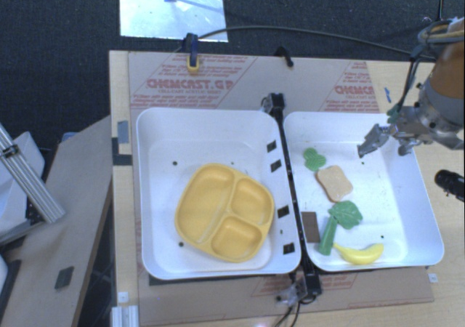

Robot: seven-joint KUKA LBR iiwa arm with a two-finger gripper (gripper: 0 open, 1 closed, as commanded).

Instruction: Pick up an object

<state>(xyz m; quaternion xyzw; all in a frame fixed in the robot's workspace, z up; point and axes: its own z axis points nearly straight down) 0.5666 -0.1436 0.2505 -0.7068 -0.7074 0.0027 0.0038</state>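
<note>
The grey two-finger hand [387, 140] was observed above the far right part of the right-hand shallow white plastic bin [421, 195], near the table's right edge. Its fingers were seen spread apart, with nothing between them.

The candidate objects were found grouped toward that bin's left side: a small green round toy piece [314, 159], a tan bread-slice-shaped toy [335, 183], a green broccoli-shaped toy [340, 221], a yellow plastic banana [359, 253] near the front edge, and a small brown rectangular block [310, 227]. A yellow three-compartment plastic tray [224, 211] was noted in the left-hand white bin [156, 173].

All objects were judged well apart from the hand. A straight descent would likely close on bare bin floor. The closely set toys could be nudged aside by one finger.
</note>
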